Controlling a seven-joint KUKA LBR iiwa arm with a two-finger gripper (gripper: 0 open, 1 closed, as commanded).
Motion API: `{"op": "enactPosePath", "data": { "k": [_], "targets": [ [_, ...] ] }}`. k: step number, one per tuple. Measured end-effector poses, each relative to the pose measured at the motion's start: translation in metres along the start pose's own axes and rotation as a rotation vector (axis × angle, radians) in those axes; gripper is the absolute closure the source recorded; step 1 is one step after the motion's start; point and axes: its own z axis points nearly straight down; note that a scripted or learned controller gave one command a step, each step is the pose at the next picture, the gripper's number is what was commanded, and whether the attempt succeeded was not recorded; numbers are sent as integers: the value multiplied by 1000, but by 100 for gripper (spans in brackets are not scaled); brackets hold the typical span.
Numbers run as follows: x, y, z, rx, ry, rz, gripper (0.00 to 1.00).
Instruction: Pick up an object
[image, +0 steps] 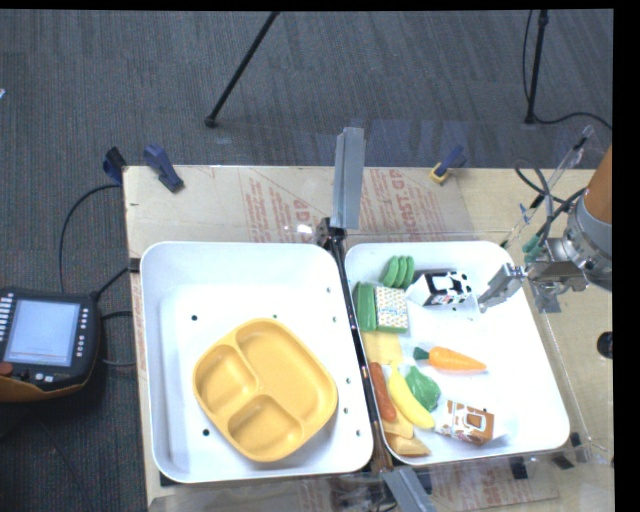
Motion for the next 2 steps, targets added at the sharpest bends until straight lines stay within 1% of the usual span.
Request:
{"op": "enactPosePath", "data": {
  "k": [1, 2],
  "targets": [
    [56, -19, 133, 11, 3, -38, 0],
    [31, -34, 199, 0, 1, -99, 0]
  ]
}}
